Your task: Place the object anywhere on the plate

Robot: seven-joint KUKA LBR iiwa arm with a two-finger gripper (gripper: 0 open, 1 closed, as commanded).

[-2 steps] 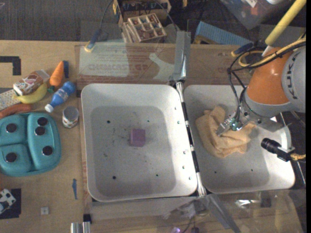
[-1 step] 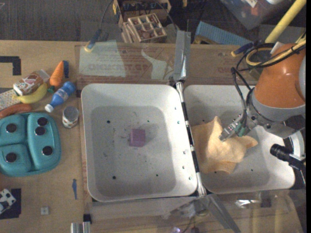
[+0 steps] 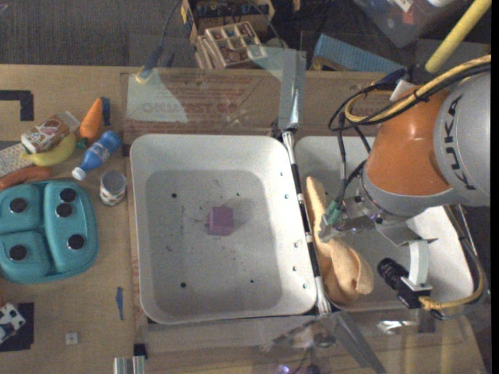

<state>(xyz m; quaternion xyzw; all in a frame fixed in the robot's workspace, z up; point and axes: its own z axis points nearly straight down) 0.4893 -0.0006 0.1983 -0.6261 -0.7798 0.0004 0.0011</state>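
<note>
A small purple cube (image 3: 220, 220) lies near the middle of the left bin (image 3: 156, 271), alone on its floor. In the right bin (image 3: 312, 158), a long tan, bread-like object (image 3: 347, 269) lies along the left wall. My gripper (image 3: 334, 221) hangs over the upper half of that tan object, under the orange band of the arm (image 3: 405, 166). The arm's bulk hides much of the right bin. A teal sectioned plate (image 3: 47, 228) sits on the bench left of both bins.
Left of the bins are a small tin (image 3: 113, 187), a blue bottle (image 3: 97, 154), a toy carrot (image 3: 93, 118), a banana (image 3: 48, 154) and a small carton (image 3: 45, 135). A clear sheet (image 3: 203, 96) lies behind the left bin. Cables (image 3: 366, 104) loop near the arm.
</note>
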